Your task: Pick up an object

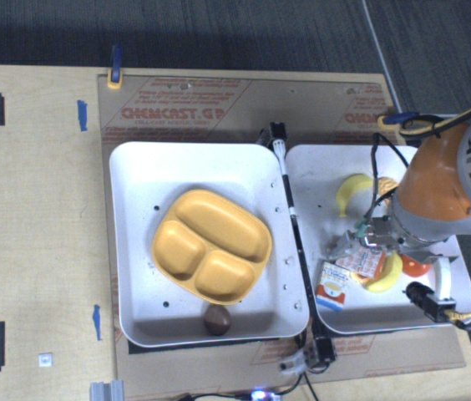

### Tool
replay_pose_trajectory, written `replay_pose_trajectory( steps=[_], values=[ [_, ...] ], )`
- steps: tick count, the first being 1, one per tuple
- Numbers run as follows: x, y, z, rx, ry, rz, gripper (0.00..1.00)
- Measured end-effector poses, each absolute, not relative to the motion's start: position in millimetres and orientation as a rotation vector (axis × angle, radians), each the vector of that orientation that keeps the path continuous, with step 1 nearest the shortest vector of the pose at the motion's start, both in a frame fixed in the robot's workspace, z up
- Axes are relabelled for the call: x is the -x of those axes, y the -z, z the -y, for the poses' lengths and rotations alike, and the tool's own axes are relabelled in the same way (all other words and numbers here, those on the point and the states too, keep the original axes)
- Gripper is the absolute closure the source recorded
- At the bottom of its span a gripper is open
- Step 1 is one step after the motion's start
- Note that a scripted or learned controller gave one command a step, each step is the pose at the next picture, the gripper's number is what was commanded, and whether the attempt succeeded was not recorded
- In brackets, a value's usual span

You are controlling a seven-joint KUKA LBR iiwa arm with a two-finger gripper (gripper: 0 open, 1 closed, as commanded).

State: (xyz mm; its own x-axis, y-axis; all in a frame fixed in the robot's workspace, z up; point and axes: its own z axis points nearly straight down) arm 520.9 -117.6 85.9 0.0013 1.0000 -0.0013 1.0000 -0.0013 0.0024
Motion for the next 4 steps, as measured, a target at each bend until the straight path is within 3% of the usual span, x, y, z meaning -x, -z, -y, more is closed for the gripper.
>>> replay_pose_trajectory(
  steps=[1, 2, 3, 4],
  values=[
    [-523.3, -97.4, 118.5, -2.217, -0.006, -2.212, 1.0],
    [-547.9, -185.2, 13.7, -2.219, -0.003, -2.223, 1.0],
    [-547.7, -185.0, 14.4, -2.22, -0.002, -2.222, 0.0],
    [-479.4, -176.7, 92.6, -2.223, 0.0, -2.22, 0.0]
  ],
)
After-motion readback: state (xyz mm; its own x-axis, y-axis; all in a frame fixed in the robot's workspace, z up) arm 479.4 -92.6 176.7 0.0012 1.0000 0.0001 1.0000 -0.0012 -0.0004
